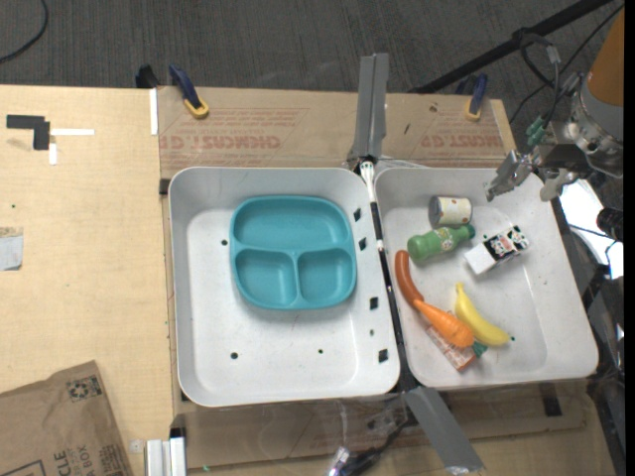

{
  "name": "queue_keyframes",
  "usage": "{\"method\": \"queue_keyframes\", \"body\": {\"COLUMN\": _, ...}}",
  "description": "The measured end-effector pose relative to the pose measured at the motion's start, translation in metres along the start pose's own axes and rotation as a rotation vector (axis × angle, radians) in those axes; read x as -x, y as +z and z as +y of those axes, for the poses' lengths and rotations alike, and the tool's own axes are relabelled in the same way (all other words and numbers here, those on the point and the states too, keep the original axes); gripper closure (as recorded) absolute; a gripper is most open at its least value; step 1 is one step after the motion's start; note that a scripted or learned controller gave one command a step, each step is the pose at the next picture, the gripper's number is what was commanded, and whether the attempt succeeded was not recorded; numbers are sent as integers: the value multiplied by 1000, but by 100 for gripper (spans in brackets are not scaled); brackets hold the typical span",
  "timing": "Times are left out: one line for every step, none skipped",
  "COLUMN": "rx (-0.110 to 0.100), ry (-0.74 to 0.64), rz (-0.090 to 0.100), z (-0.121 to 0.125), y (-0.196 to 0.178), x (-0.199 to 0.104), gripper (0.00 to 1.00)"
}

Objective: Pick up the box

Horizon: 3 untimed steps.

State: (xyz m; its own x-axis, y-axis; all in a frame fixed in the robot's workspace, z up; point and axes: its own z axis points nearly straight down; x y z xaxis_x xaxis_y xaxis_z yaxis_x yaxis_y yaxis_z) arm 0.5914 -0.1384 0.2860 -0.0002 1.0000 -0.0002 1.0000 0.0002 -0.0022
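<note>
1. Two white bins side by side on the table [79, 266]; the box [497, 249], small, white with a dark print, lies flat in the right bin [556, 350], upper right part, tilted at a diagonal.
2. Gripper [528, 172] hovers over the right bin's far rim, up and right of the box, well apart from it. Fingers spread wide, nothing between them.
3. Risk: the box sits askew, so fingers not turned to match its sides may clip a corner and spin it away.
4. Risk: a low, flat box gives little to pinch; closing high likely slips off.
5. Nearby: green bottle [440, 243] just left of the box, small cup [450, 209] beyond it; either could get bumped on descent.
6. Banana [480, 318], carrot [444, 323] and red pepper [405, 277] lie lower, out of the way.
7. Teal plate [294, 251] in the left bin [198, 296], irrelevant.
</note>
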Motion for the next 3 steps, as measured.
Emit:
{"method": "queue_keyframes", "body": {"rx": 0, "ry": -91, "rz": -1, "z": 31, "y": 41, "x": 5, "gripper": 0}}
{"method": "queue_keyframes", "body": {"rx": 1, "ry": -52, "rz": -1, "z": 49, "y": 65, "x": 30, "gripper": 0}}
{"method": "queue_keyframes", "body": {"rx": 0, "ry": 6, "rz": -1, "z": 67, "y": 133, "x": 23, "gripper": 0}}
